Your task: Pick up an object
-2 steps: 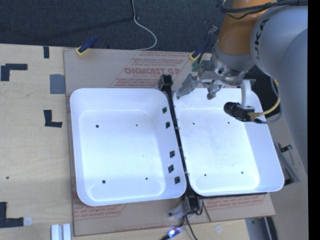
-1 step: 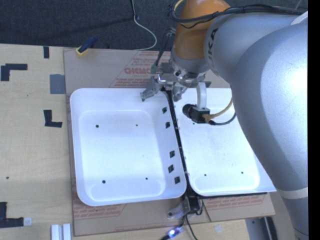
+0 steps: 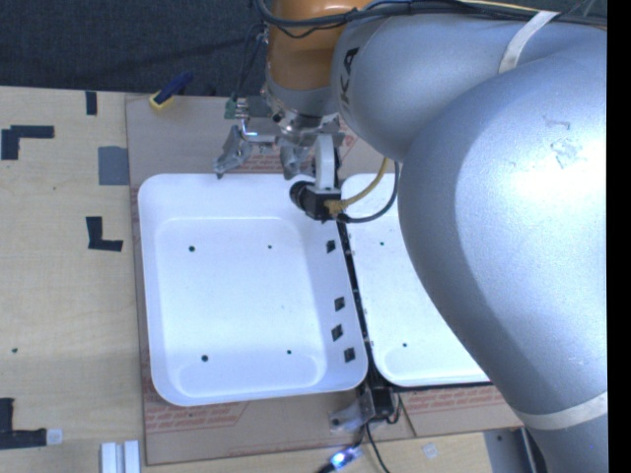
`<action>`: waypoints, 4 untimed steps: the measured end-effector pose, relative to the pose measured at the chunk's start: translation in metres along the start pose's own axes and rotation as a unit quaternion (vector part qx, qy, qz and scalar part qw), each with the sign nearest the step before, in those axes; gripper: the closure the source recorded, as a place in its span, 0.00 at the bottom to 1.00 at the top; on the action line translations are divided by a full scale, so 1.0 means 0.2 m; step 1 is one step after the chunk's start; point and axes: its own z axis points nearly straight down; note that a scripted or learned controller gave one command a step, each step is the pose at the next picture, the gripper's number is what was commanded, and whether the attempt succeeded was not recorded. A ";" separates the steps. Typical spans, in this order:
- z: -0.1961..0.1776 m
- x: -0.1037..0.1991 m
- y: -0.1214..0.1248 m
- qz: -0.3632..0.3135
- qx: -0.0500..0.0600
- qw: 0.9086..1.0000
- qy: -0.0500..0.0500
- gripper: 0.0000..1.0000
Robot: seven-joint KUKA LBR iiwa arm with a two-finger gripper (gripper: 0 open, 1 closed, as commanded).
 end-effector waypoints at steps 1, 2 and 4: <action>0.10 0.41 -0.47 0.000 0.005 1.000 -0.002 0.00; -0.55 0.37 -0.77 0.003 -0.003 1.000 0.001 0.00; -1.45 -0.13 -0.92 0.007 -0.003 1.000 -0.001 0.00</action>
